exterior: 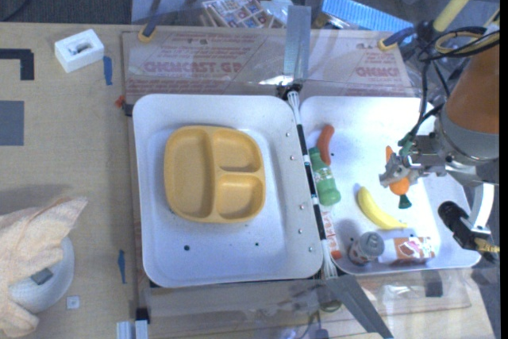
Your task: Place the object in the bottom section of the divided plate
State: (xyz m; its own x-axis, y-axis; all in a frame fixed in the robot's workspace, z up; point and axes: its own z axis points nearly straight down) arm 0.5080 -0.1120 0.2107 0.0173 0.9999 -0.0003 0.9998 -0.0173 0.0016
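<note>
The claw (399,180) hangs over the right bin (357,117), with an orange object (401,186) right at its tip. It looks to be pinched there, but the view is too small and cluttered to show whether the claw is closed on it or merely touching it, so I cannot tell its state. Just beside it, toward the bin's middle, lies a banana (376,209). Further out are a green bottle (323,179), a reddish sausage-shaped piece (325,139) and a small packet (411,248) near the bin's front edge.

Well apart, in the left bin (151,250), sits the yellow divided plate (214,173), all its sections bare. Judging by this, the task is at its start: the pick is at best under way. The carry across to the plate and the release into its bottom section remain.
</note>
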